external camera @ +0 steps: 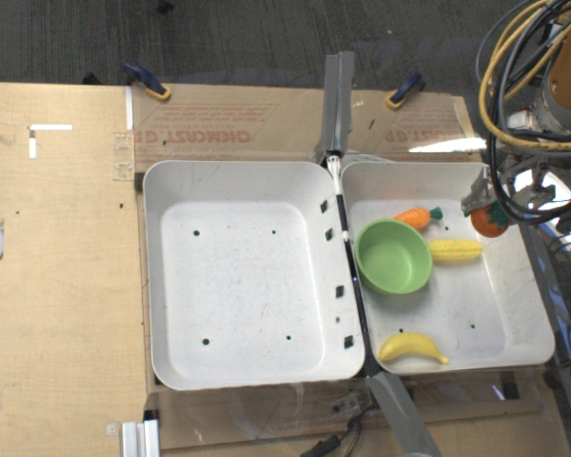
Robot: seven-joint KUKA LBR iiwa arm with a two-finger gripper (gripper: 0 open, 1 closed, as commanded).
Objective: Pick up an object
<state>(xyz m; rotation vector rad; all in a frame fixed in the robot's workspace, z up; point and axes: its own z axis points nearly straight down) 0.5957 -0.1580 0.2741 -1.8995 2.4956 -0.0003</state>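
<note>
Gripper [482,201] hangs over right bin [514,346] far edge by an orange toy [491,222]; can't tell its state. Banana [411,348] lies near front wall: light, stiff, prob slick plastic, so grab across the middle

Right bin [514,336] holds a bowl [393,256], carrot [415,218] behind it, corn [454,249] right, banana [412,348] in front.
</note>
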